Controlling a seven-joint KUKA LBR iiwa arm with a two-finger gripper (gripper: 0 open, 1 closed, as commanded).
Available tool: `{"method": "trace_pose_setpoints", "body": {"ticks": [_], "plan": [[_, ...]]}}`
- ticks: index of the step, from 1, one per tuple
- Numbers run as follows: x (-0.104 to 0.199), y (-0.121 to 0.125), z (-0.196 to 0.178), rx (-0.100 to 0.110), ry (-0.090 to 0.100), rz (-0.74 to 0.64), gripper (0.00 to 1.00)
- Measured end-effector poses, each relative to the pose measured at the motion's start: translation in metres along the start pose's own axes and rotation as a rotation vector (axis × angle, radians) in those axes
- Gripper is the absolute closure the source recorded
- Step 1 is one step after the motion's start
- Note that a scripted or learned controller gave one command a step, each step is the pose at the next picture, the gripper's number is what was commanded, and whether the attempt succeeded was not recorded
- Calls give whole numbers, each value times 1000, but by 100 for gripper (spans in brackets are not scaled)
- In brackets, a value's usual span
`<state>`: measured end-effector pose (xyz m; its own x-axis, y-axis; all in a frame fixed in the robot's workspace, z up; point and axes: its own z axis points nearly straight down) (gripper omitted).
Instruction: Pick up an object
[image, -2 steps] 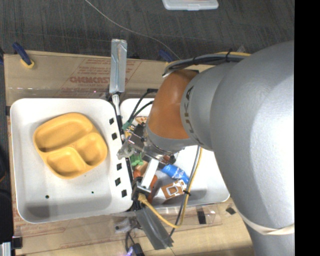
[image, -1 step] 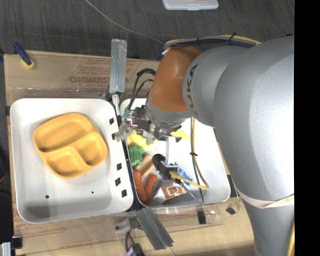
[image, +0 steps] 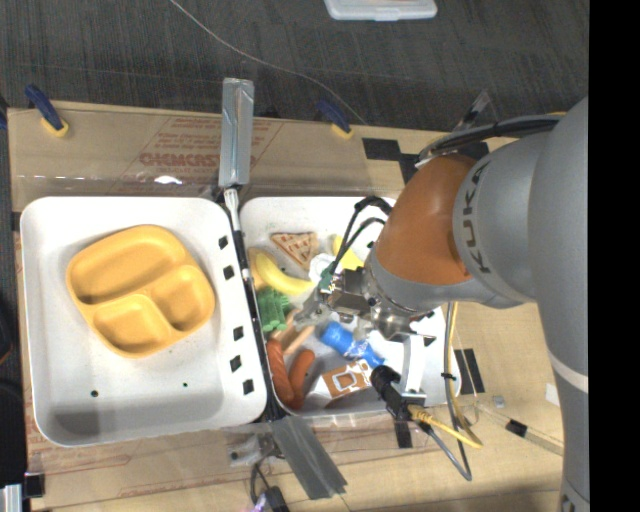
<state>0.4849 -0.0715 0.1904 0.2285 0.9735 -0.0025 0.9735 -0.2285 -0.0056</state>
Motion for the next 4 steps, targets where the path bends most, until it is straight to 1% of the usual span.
{"method": "trace_pose_setpoints", "body": {"ticks": [1,2,3,4], "plan": [[-22,79,95,5,1,153,0],[15,161,81,-1,3,280,0],[-59,94,99,0,2,204,0],[-69,31,99,0,3,230,0]]}}
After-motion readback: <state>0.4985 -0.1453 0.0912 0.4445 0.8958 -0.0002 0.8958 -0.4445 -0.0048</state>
